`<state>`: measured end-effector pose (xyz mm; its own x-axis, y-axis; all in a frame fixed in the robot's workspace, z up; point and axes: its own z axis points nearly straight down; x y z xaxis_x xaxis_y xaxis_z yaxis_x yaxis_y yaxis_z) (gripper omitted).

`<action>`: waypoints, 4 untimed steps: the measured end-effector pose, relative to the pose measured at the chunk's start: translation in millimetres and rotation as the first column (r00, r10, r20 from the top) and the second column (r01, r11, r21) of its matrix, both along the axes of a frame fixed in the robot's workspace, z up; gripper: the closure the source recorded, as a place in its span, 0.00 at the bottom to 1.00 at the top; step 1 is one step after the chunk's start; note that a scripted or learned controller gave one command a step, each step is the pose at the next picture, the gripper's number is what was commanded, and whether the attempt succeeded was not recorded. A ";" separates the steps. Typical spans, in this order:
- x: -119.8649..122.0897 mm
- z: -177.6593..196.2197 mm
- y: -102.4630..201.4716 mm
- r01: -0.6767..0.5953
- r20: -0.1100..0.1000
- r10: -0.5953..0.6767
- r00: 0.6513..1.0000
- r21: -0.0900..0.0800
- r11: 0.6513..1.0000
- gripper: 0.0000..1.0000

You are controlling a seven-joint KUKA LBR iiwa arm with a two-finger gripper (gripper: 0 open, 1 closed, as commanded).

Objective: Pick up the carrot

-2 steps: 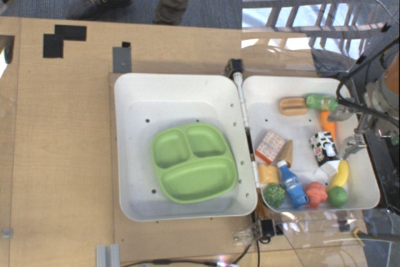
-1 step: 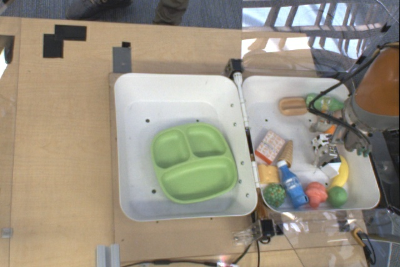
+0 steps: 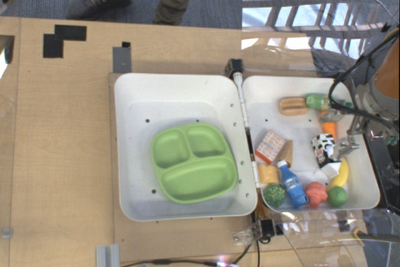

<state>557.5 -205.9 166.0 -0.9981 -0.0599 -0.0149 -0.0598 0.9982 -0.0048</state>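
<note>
While the gripper, fingers apart, hangs near the right bin's right edge, the carrot sits close against the cow-print toy; a snag looks likely.

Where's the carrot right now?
The carrot lies in the right bin, near its right side, just above the black-and-white cow carton and below the green bottle, close beside the gripper.

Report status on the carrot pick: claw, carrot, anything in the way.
Claw low at right bin's right side, nothing seen in it. Carrot lies left of claw, in bin. Cow-print carton and banana crowd close.
</note>
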 end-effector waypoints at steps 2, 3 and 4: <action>55.8 -77.4 1.8 0.386 -0.002 -0.386 0.923 0.007 0.923 0.00; 59.8 -63.0 2.9 0.379 0.010 -0.380 0.925 0.009 0.925 1.00; 59.3 -63.7 3.2 0.379 0.008 -0.379 0.925 0.009 0.925 0.00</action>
